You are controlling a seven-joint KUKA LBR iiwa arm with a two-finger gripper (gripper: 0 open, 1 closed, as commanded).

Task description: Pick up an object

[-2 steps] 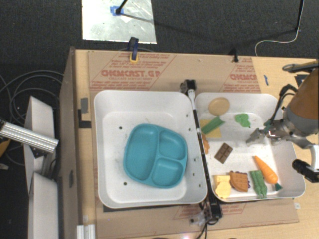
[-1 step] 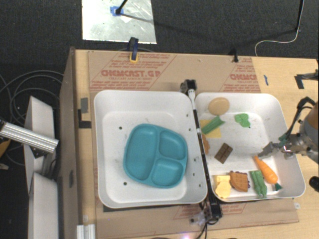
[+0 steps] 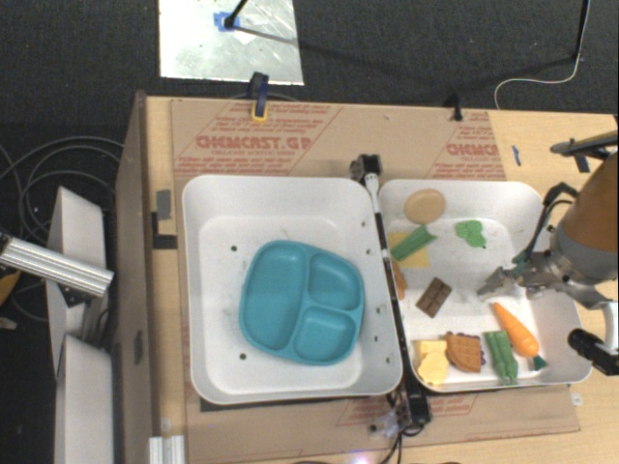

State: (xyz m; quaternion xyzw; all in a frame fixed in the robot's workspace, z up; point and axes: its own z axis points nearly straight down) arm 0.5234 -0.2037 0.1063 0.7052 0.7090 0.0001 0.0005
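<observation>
- Carrot (image 3: 517,328) lies in the lower right of the right bin (image 3: 527,197); its long axis runs diagonally, orange point toward the upper left, green stem end toward the lower right.
- Neighbours in the same bin: a green bean-like piece (image 3: 501,356) just left of the carrot, lying nearly upright in the frame; a brown toast-like piece (image 3: 464,352) and a yellow piece (image 3: 432,362) along the lower edge; a dark brown bar (image 3: 433,297) mid-bin; a green-and-yellow item (image 3: 413,243) and a round tan piece (image 3: 424,205) toward the upper left; a small green piece (image 3: 470,231) near the top.
- Left bin (image 3: 208,201) holds a teal divided plate (image 3: 301,301), well apart from the carrot.
- Gripper (image 3: 505,279) sits just above the carrot's orange tip, at the right edge of the frame; its dark fingers look spread, with nothing between them; whether they touch the bin floor cannot be told.
</observation>
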